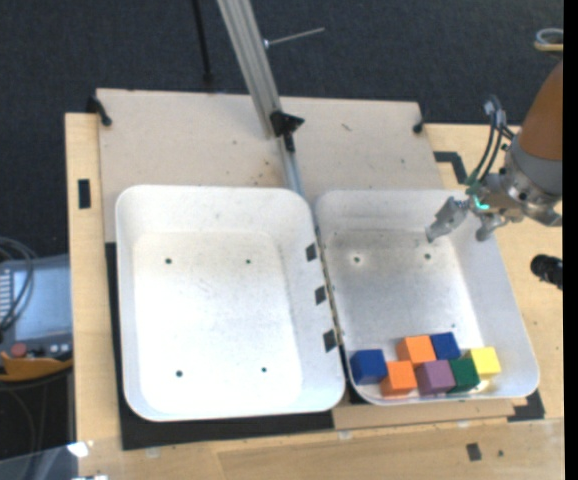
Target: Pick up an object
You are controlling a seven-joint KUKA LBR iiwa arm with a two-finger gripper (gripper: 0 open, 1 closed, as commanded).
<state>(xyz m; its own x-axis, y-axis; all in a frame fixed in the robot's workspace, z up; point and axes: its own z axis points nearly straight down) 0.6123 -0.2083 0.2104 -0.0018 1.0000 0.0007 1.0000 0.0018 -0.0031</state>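
Spanning most of the view was the bench [89, 268], and on it sat two shallow white bins side by side; the right bin [389, 268] serves as landmark for everything below. To its left, touching along a hinged seam, lay the left bin [219, 298]. Over its far right rim hung the grey arm [539, 158] with its orange band, reaching in from the right. At the arm's end the gripper [464, 218] hovered just inside the bin's upper right part, its two fingers spread apart with nothing between them.

In the bin's near right corner huddled a cluster of small blocks — a blue block [368, 365], two orange ones, a purple block [435, 375], a green block [464, 372], a yellow block [485, 360] and another blue one behind. All of them lay well apart from the fingers, toward the near wall, with bare bin floor in between.

The risk, as I judged it, was the packing: the blocks touched one another and crowded the wall, so a descending finger might land on top of a neighbour or push the cluster aside rather than straddle one block — a shut on air. The blue block at the cluster's left edge looked the most exposed.
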